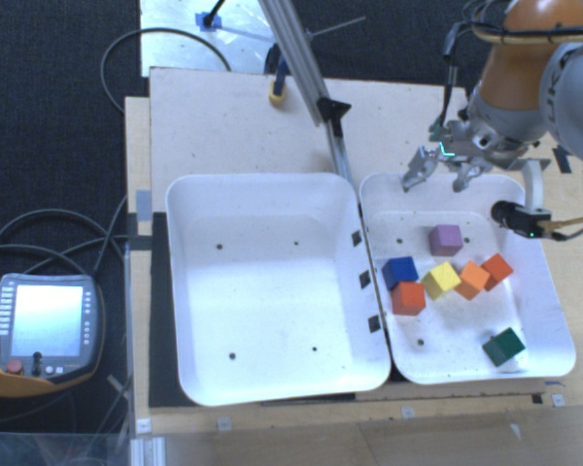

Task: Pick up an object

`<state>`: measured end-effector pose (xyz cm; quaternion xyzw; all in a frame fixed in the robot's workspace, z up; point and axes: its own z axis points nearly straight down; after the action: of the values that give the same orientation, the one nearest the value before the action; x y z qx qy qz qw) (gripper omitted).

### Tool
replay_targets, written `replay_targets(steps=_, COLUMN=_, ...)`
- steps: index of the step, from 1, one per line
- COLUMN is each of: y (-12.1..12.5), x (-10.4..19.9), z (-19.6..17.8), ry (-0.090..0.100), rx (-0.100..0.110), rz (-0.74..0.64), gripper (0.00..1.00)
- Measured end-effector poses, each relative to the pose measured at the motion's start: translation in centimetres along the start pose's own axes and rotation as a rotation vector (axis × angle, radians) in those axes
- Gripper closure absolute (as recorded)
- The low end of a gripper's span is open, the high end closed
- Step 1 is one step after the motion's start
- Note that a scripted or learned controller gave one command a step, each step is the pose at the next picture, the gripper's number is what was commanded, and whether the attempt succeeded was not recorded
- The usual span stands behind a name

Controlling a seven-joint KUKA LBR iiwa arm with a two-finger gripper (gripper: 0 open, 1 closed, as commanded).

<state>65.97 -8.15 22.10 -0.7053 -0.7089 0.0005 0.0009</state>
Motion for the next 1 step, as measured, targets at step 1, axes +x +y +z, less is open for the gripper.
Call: replay_targets(steps=1, y=0.08, x=-0.01, z=-0.24, ry=-0.001, rx=-0.004, rz=-0.001, gripper=0.00)
